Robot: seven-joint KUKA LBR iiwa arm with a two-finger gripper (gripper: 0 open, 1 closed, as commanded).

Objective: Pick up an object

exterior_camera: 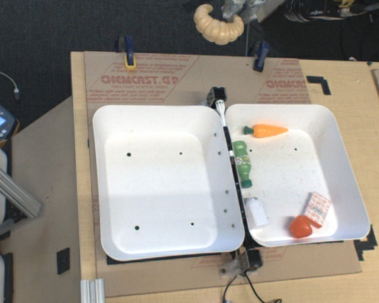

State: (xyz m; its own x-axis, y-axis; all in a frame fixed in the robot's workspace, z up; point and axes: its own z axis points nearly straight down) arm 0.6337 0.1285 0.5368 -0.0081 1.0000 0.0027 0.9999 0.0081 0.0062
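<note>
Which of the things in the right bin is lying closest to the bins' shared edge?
The green bottle, lengthwise along the divider; the carrot sits further in.

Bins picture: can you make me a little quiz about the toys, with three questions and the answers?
1. True or false: the carrot lies in the left bin.
2. What does the gripper hold? A) red ball B) pale curved toy C) pink box
3. How many things lie in the right bin?
Key: 1 false, it is in the right bin; 2 B; 3 five.
</note>
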